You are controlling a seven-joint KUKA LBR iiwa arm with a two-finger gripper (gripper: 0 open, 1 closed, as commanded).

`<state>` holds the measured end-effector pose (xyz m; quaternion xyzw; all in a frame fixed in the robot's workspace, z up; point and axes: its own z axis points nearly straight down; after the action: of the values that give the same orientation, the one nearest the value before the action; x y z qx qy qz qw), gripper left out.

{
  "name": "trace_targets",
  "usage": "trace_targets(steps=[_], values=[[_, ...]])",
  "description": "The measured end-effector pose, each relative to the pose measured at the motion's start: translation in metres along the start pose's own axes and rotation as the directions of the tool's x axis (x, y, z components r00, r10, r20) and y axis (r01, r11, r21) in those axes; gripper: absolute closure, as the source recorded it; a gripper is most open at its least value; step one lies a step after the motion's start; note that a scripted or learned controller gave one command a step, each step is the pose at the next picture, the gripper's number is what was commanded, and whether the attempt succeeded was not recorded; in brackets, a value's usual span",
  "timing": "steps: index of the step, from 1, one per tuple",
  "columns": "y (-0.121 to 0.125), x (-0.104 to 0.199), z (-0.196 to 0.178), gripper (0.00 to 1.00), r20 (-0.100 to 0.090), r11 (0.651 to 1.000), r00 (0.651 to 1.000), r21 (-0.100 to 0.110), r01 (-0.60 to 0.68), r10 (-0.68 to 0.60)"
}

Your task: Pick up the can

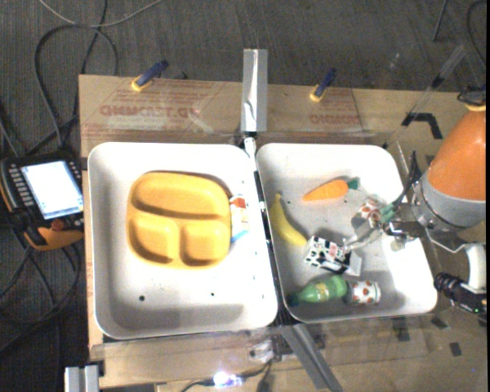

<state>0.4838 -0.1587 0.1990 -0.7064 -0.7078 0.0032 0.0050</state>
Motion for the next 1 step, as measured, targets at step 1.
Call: trace_targets(steps=[1], values=[[0.0415, 0.0056, -0.0046, 0.00, -0.001, 1.000, 1.000, -0.002, -0.029, 0.029]])
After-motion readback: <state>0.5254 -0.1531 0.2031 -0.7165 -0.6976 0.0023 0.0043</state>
